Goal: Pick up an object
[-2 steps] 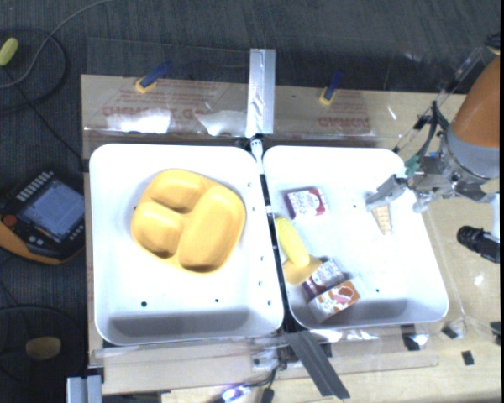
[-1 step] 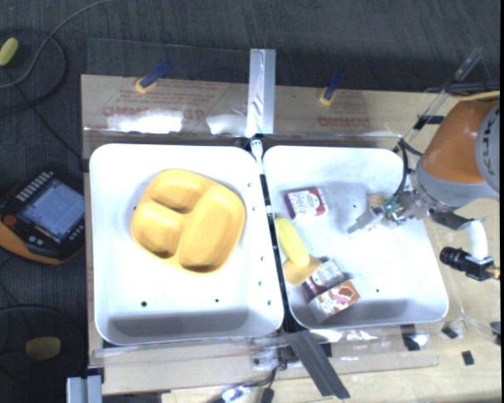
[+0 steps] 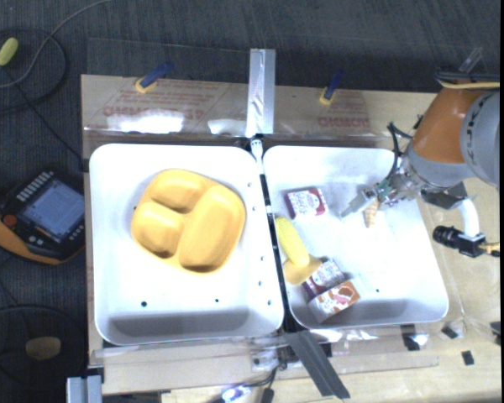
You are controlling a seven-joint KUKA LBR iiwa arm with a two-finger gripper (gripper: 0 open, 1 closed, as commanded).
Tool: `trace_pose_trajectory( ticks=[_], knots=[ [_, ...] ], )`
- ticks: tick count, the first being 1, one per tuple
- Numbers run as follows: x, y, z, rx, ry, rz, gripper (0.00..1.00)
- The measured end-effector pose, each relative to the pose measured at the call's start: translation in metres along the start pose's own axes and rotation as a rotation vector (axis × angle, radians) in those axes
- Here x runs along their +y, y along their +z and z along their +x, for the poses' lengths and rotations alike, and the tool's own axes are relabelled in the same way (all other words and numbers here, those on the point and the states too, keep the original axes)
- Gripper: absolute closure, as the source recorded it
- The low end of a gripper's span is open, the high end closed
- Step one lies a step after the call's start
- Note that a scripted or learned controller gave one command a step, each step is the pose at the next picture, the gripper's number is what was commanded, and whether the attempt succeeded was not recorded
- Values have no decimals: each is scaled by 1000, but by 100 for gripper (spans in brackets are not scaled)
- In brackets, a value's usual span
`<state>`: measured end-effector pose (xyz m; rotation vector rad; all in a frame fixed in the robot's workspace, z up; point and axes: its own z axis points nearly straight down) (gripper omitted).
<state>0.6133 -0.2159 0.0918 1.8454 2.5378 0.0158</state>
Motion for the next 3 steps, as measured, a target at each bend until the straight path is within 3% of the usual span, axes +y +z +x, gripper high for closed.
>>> trace_pose_trajectory(
  ticks=[1, 2, 3],
  knots=[
    [1, -10, -1, -7, -1, -5, 100],
    [63, -114, 91, -4, 77, 10, 100],
    [64, -130, 101, -3, 110, 10, 100]
  ],
)
